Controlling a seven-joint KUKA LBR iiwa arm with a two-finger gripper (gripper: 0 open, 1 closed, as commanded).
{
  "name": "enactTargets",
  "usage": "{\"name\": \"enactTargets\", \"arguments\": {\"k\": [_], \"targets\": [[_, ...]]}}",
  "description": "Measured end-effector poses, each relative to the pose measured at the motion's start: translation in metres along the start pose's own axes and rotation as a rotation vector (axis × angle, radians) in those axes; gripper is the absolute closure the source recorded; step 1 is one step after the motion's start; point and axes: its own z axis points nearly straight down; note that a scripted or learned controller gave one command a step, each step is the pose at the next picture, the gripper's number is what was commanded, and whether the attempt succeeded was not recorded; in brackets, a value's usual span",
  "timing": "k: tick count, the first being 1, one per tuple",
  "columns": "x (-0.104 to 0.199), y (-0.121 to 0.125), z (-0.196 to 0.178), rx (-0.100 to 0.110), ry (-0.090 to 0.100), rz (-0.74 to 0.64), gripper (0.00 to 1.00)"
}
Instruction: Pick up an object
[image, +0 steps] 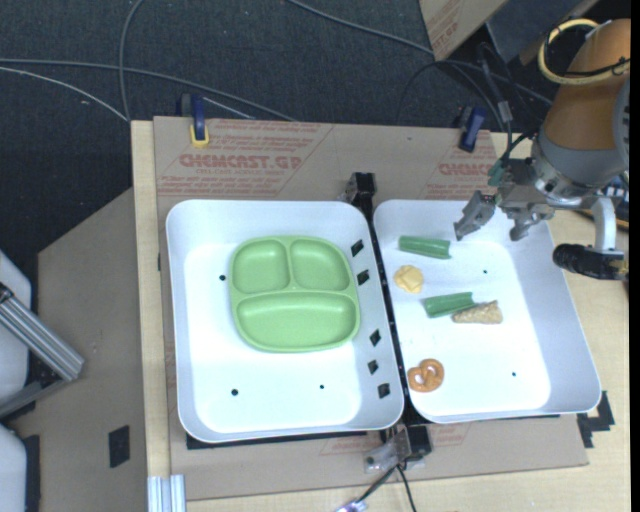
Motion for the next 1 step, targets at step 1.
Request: {"name": "enactTargets", "arguments": {"k": [1], "targets": [[0.0003,0.0027,-0.0086,-0.015,-0.002,-0.003,0.0]]}}
